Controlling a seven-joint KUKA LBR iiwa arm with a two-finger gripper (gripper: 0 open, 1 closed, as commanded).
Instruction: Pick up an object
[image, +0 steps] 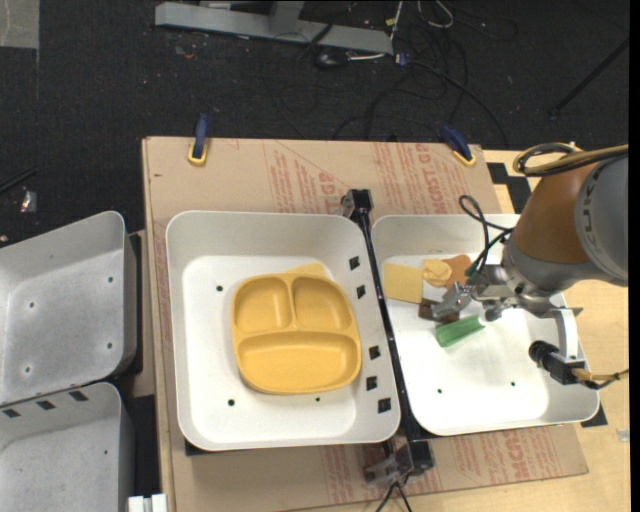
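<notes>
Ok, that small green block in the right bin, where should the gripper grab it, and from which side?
Probably across the middle of the small green block, coming straight down. It lies flat and tilted on the right white bin, long and narrow, so fingers should close across its short width. The gripper hovers just above it.

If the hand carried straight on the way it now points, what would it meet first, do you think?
The hand points leftward and down into the right bin. First in line looks to be the small dark object at its tip, with the pale yellow piece just beyond; depth is hard to judge.
</notes>
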